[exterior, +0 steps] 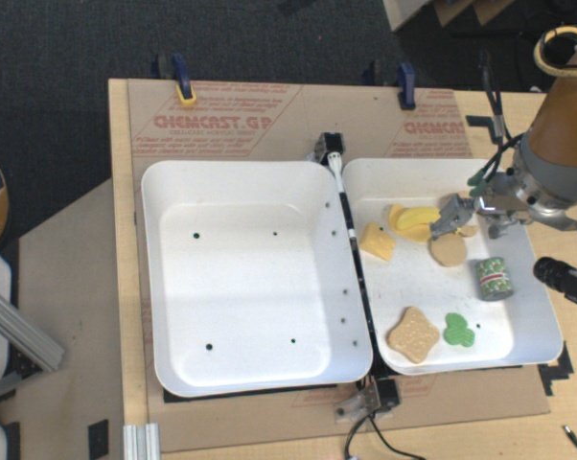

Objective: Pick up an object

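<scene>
You have every candidate object in the right bin [528,348], so treat that bin's centre as your landmark; the left bin [173,199] beside it serves as the drop side. The arm [557,151] reaches in from the right and hangs its gripper [458,215] low over the upper middle of the right bin, just above the round tan piece [449,251] and right beside the yellow banana-shaped item [415,220]. That placement reads as a descent onto one of those two, most likely the tan round, since the grey finger [451,217] sits at its top edge. You cannot tell from this slant whether the fingers are spread or closed, and nothing is visibly between them, so do not count anything as held. Left of the bin's centre lies a pale yellow wedge [377,243], apart from the banana piece. Right of centre, the green-and-white can [494,279] lies on its side, well clear of the gripper. Below centre sit the toast-like slice [413,334] and the small green piece [458,331], just beside each other near the front wall. The crowding around the tan round is your risk: a closing finger may nudge the banana piece instead of seating cleanly on one target.
</scene>
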Tool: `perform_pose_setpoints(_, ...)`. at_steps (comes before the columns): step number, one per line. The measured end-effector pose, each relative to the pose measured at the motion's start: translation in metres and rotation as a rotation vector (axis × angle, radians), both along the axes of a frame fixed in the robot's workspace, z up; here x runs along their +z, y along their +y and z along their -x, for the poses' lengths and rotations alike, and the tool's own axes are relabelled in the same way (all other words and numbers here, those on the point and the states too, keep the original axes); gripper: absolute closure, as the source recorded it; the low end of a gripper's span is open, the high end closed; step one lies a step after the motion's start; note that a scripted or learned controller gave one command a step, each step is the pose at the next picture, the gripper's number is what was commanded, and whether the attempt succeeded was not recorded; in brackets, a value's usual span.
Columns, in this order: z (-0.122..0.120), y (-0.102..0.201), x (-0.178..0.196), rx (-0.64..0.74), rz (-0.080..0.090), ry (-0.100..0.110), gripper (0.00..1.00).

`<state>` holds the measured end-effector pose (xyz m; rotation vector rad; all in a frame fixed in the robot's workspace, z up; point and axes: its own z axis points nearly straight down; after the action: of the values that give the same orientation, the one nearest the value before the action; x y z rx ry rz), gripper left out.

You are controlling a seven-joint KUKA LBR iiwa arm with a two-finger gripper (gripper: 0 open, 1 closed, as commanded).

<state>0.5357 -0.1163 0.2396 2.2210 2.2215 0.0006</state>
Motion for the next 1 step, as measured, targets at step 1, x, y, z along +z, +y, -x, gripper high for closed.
perform_pose_setpoints(1, 0.0233, -0.0319, -0.1211, -0.005, -0.002, 0.015, 0.00)
